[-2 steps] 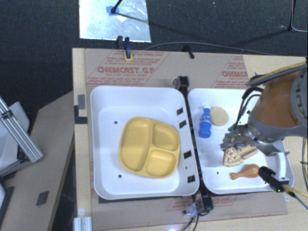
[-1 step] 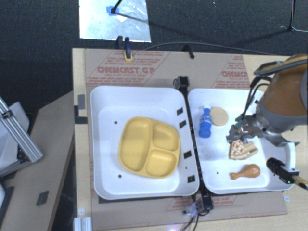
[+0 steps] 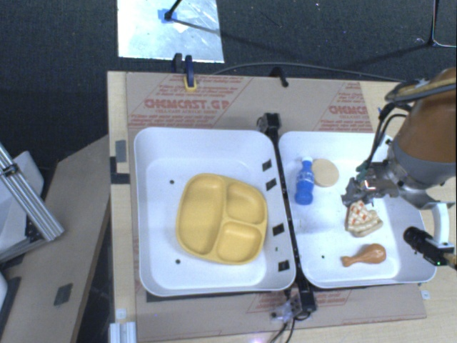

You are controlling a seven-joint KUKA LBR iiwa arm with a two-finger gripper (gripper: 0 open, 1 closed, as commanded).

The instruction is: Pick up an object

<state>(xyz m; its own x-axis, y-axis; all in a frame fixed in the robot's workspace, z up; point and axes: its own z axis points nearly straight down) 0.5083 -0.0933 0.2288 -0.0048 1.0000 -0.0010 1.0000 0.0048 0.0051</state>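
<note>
The right bin (image 3: 400, 266) holds a blue bottle (image 3: 305, 183), a round tan cookie (image 3: 325, 172), a pizza slice (image 3: 363, 219) and a brown chicken drumstick (image 3: 365, 255). My gripper (image 3: 359, 195) comes in from the right and hangs just above the top end of the pizza slice. The arm's grey body and orange band (image 3: 428, 123) rise behind it at the right edge. Nothing shows between the fingers.
The left bin (image 3: 153, 191) holds a yellow divided plate (image 3: 221, 218). A dark divider with clips (image 3: 280, 206) runs between the two bins. A blue and yellow clamp (image 3: 188, 73) sits at the bench's far edge, and a metal frame (image 3: 25, 195) stands at far left.
</note>
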